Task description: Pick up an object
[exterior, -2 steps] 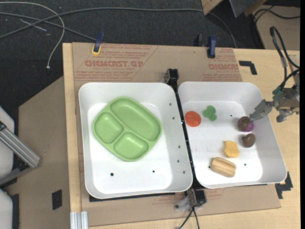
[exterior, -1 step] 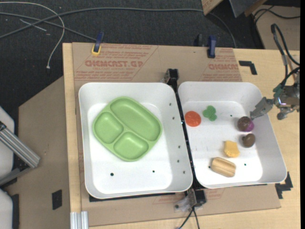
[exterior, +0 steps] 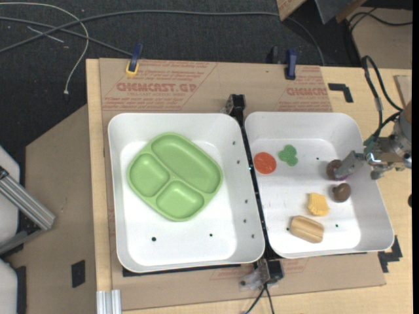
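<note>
Camera view: glossy green sectioned plate (exterior: 174,174); rounded tan bread roll (exterior: 306,229).

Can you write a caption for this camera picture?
Gripper reaches into right bin of toy food; green plate sits in left bin.

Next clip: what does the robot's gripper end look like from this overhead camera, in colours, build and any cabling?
At the right edge, the gripper is a grey and silver metal assembly with dark fittings, reaching in over the right bin. A grey finger extends leftward from a bulkier metallic body. Dark cables loop down behind it along the bench's right side. No markings are legible.
</note>
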{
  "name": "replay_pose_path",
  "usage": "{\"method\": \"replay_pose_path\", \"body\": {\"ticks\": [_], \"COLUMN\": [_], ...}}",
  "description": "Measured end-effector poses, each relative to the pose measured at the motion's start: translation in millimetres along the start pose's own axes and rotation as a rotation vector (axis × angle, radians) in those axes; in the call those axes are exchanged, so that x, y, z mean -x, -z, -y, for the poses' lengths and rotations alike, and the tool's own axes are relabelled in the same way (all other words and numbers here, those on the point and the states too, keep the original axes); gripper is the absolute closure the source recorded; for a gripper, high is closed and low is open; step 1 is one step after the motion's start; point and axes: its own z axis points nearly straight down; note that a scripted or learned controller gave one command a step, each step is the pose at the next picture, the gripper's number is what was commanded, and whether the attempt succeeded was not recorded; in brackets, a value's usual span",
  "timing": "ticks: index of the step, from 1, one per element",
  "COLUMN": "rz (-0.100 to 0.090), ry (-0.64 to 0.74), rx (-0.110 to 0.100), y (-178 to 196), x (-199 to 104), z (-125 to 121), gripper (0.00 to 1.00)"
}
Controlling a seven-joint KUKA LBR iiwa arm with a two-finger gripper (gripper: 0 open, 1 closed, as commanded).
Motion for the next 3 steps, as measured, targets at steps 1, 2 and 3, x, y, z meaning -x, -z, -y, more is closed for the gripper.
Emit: {"method": "replay_pose_path", "body": {"ticks": [1, 2, 3], "rz": [-0.001, 0.000, 0.002], "ry": [0.002, 0.001, 0.001], "rx": [-0.001, -0.001, 0.006], "y": [-49, -101, -86], "x": [-3, 2, 2], "z": [-9, -18, -19], "gripper": [0.00, 0.00, 1.00]}}
